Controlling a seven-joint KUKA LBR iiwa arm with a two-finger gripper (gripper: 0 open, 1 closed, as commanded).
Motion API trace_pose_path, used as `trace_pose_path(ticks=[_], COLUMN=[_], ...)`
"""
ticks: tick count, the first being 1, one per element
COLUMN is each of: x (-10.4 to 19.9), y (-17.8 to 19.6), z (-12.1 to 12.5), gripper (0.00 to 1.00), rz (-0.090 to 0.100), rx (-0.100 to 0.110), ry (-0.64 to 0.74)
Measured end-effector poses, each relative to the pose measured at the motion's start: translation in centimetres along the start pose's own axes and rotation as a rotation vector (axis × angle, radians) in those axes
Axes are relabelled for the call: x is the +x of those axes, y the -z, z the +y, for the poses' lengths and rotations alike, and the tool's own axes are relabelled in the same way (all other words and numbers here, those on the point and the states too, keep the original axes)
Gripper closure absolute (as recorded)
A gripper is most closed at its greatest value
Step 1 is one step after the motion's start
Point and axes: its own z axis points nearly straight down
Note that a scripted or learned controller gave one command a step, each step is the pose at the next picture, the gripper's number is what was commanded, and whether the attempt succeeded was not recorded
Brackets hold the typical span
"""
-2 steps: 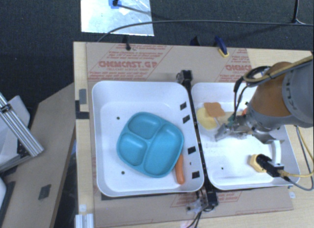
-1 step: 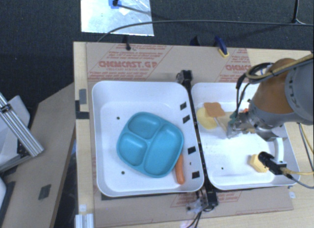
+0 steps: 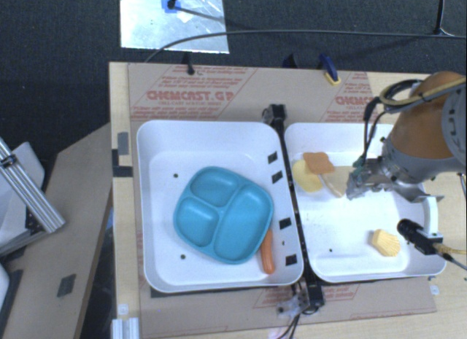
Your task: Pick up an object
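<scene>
Right white bin (image 3: 343,268), flat orange piece (image 3: 318,162), pale yellow round (image 3: 307,178), pincer (image 3: 355,186) beside

In the right-hand white bin (image 3: 321,268), the grey arm with its orange band (image 3: 427,130) covers the upper right part. A pale yellow round piece (image 3: 307,177) and an orange-tan slab (image 3: 318,162) crowd the upper left corner, touching each other. A yellow ridged chunk (image 3: 385,242) sits lower right. Bare floor lies open between them, across the bin's lower left. In the left-hand white bin (image 3: 157,184), a blue divided plastic plate (image 3: 222,213) takes the middle, an orange stick (image 3: 267,251) just beside it.
</scene>
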Motion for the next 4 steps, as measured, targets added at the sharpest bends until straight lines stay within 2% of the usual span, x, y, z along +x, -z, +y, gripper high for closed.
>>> trace_pose_path(ticks=[1, 2, 3, 4], x=[-0.5, -0.5, 5.4, 11.3], y=[6.3, 9.3, 8.2, 8.7], z=[0.4, 0.6, 0.3, 0.2], gripper=[1.00, 1.00, 1.00, 1.00], rz=[-0.001, 0.000, 0.003, 0.002], rx=[-0.003, -0.001, 0.002, 0.001], ry=[0.001, 0.002, 0.006, 0.007])
